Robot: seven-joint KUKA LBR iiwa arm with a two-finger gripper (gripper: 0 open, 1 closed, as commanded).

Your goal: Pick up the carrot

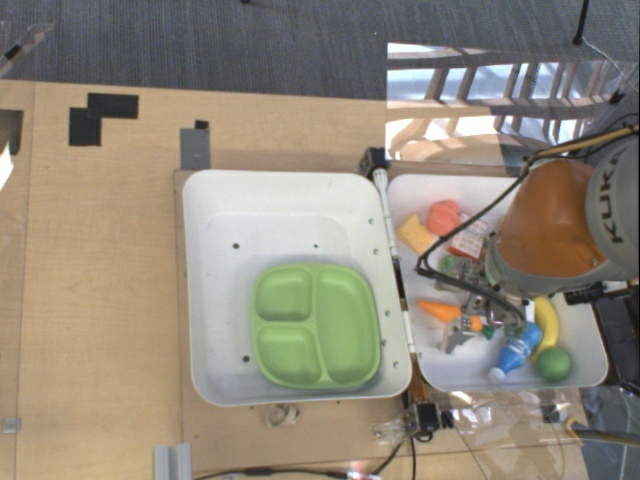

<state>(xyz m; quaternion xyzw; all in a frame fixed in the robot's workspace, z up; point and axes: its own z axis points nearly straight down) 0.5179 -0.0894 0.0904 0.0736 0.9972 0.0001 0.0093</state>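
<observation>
- Orange and grey, the KUKA arm (555, 223) reaches in from the right over the right-hand bin (592, 370), its end effector (468, 330) hanging low among the clutter there.
- Whether the end effector is spread or pressed together cannot be told; cables and the wrist hide the tips.
- Just left of the end effector lies the carrot (437, 310), flat on the bin floor, its pointed end aimed further left; its thick end sits right against the end effector's tip, and contact cannot be made out.
- Above the end effector, toward the bin's far side, sit a yellow block (415, 233) and a red item (444, 214).
- To its right lie a yellow banana (546, 319), a blue-and-white bottle (515, 353) and a green ball (553, 364), close together by the bin's near right corner.
- Well to the left, across the divide between the bins, the left-hand bin (220, 238) holds a green sectioned plate (316, 325), lying flat.
- Both bins rest on the pale wooden counter (90, 298).
</observation>
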